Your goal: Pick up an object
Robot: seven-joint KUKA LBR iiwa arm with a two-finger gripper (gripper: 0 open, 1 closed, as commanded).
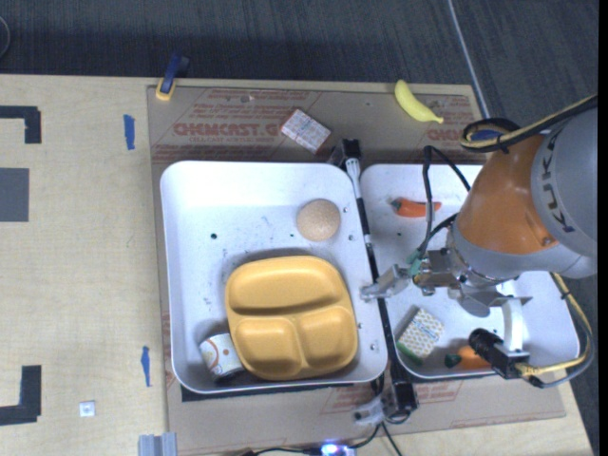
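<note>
A dark grey carpeted floor (285,17) runs across the top of the camera view; a thin pale cable (463,36) crosses it at a slant; below lies the light wooden bench (76,255), marked with black squares (13,194) and short strips of blue tape (129,132); a printed cardboard sheet (237,122) lies on the bench; the light is even and soft.
</note>
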